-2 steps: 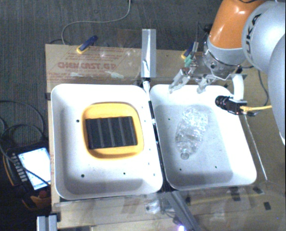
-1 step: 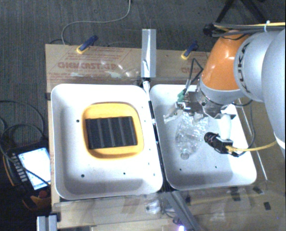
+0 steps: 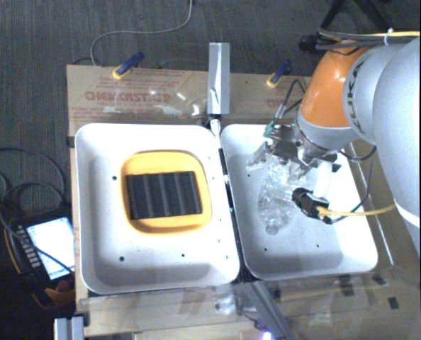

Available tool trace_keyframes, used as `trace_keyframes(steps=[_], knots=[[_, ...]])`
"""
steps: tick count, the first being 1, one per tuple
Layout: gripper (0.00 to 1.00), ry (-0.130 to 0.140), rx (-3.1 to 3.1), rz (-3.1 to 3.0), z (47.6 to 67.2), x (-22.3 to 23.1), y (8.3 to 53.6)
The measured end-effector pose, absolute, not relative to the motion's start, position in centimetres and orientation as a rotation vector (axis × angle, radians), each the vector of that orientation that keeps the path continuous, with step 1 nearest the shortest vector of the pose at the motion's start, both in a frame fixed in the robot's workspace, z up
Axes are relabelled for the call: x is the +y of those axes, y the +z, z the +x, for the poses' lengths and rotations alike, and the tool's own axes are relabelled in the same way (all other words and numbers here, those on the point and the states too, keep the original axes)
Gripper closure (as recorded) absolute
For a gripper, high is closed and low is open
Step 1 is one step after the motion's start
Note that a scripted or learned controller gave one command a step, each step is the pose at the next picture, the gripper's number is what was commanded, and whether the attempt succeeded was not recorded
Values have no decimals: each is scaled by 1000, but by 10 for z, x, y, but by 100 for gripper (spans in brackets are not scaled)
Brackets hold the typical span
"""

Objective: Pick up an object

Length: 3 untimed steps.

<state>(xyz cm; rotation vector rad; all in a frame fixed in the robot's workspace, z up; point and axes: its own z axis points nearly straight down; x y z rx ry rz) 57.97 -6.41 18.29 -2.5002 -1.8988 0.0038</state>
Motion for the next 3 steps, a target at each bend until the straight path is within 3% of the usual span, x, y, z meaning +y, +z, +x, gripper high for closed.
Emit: trace_keyframes(steps=[1,2,3], knots=[[0,8,-1900,-2502,630,-131,120],[0,8,-2455,-1965,660,-168,91],[0,1,-2407,-2023,669,-207,128]])
